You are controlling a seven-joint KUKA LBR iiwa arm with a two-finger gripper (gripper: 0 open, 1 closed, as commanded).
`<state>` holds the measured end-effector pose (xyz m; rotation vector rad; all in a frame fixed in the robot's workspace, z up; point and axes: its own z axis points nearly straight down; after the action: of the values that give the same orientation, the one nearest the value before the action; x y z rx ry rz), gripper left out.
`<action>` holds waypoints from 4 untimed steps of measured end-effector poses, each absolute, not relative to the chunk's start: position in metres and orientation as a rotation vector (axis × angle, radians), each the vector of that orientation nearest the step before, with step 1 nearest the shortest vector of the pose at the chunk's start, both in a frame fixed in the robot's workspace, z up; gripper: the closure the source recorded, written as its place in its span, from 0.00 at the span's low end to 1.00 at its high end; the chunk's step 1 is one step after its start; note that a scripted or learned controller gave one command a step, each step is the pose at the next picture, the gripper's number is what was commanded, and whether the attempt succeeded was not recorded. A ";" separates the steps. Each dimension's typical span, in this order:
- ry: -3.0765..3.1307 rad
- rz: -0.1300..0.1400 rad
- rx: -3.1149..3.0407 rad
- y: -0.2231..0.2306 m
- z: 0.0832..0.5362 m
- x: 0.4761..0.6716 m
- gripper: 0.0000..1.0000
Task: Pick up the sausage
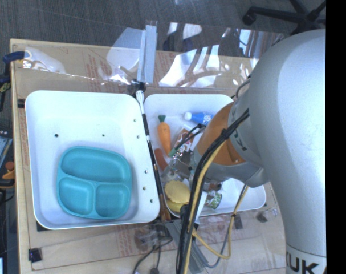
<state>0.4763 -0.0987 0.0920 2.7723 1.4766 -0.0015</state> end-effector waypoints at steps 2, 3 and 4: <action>1.699 -0.008 2.652 -0.147 0.108 0.579 0.00; 2.113 0.004 2.277 -0.121 0.101 0.512 0.00; 2.420 0.000 1.972 -0.116 0.096 0.480 0.00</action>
<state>0.4796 -0.1158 0.0961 1.9725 2.4203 -0.0005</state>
